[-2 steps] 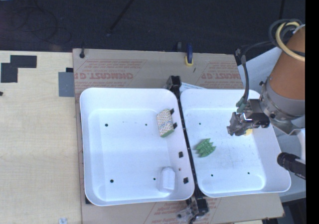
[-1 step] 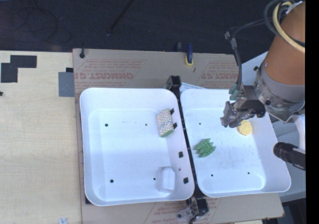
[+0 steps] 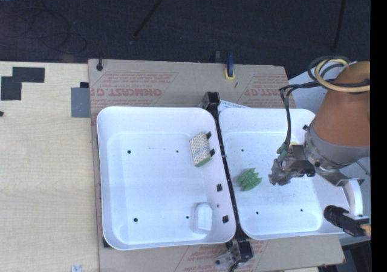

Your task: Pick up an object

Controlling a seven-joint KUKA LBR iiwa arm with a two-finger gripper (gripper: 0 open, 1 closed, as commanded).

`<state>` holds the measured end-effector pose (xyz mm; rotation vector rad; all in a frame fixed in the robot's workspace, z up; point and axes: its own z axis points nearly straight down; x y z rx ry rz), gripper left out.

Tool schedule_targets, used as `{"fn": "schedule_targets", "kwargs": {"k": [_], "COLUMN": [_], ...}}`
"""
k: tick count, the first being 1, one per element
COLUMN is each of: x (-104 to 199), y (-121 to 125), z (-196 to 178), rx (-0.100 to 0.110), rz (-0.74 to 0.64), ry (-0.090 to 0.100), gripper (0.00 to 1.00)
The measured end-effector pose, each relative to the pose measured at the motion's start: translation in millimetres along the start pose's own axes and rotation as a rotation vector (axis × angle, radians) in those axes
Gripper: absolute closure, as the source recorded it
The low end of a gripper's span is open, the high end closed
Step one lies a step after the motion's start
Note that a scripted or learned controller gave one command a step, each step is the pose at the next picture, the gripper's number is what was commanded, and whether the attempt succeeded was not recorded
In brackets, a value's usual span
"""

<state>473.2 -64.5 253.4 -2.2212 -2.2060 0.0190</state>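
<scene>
A small green leafy object (image 3: 248,179) lies on the floor of the right bin (image 3: 272,228), near its left wall. My gripper (image 3: 279,175) hangs over the right bin just to the right of the green object, a short gap away from it. In the left bin (image 3: 121,228) a tan speckled block (image 3: 200,148) with black clips leans against the right wall. A white translucent piece (image 3: 202,216) rests near that bin's front right corner.
A black divider strip (image 3: 221,168) with clips runs between the two bins. The bins sit on a brown cardboard sheet (image 3: 151,83). The orange wrist band (image 3: 344,113) and grey arm body stand over the right bin's right side.
</scene>
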Motion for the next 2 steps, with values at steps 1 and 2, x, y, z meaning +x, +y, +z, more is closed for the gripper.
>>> {"fn": "schedule_targets", "kwargs": {"k": [1,2], "x": [66,-5], "y": [1,0], "z": [-66,69], "rx": [-0.018,0.000], "rz": [-0.014,0.001], "ry": [0.002,0.000], "gripper": [1.00,1.00]}}
